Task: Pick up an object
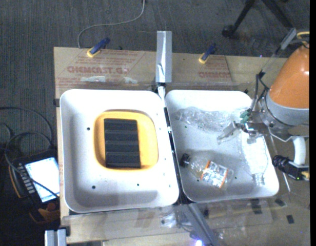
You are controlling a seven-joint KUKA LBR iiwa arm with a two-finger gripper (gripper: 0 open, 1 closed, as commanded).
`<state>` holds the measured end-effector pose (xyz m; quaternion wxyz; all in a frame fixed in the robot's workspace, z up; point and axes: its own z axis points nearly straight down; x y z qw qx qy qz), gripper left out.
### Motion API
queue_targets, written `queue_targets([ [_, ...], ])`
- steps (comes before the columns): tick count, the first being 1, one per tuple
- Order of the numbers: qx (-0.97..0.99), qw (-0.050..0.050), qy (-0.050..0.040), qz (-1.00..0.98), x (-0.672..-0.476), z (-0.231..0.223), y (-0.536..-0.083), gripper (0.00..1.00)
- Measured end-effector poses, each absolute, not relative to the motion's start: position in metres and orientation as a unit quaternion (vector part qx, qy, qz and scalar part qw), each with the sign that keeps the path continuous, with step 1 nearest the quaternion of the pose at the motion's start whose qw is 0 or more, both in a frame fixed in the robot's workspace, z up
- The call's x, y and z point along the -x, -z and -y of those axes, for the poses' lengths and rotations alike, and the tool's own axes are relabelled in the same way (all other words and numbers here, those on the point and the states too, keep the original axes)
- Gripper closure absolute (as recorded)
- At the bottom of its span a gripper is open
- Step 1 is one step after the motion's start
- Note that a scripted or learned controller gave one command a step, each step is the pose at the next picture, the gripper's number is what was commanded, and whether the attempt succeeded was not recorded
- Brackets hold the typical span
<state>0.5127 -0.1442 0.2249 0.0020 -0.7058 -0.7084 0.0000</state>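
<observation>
Approach step in hand. Gripper (239, 127) sits low over the right bin (209, 191), beside crumpled clear wrap (201, 118); finger state cannot be told. Small bottle (206, 170) lies nearer, untouched. Next move calls for a descent and a firm grasp.

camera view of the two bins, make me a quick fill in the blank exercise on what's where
1. The yellow tray with the black ribbed insert lies in the ____ bin.
2. The small clear bottle with the black cap lies on its ____.
3. The crumpled clear plastic lies in the ____ bin.
4. The pincer is over the ____ bin.

Missing words: left; side; right; right
</observation>
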Motion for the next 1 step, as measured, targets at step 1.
queue_targets([
  [1,0.702,-0.005,0.0031,0.712,-0.4893,0.1004,-0.0974,0.0],
])
